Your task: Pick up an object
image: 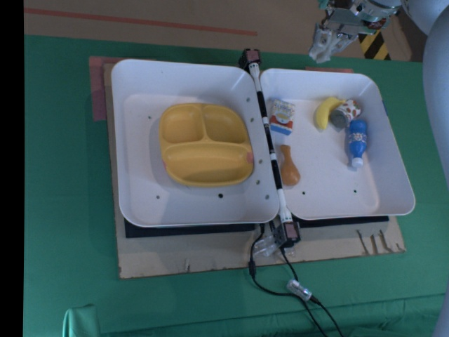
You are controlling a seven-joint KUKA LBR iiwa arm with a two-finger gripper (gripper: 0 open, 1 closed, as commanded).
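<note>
The right bin (393,188) holds a yellow banana (324,111), a small spotted can (344,113), a blue bottle (356,142) lying with its white cap toward me, a red-white-blue carton (281,116) and a brown drumstick (288,167) by the divider. My gripper (325,46) hangs above the bench beyond the right bin's far rim, fingers pointing down with a narrow gap and nothing between them.
A yellow divided plate (205,144) lies in the left bin (140,195). A black-and-white bar (269,142) runs between the bins. Cables (280,276) trail over the green cloth at the front. The arm's grey body fills the upper right.
</note>
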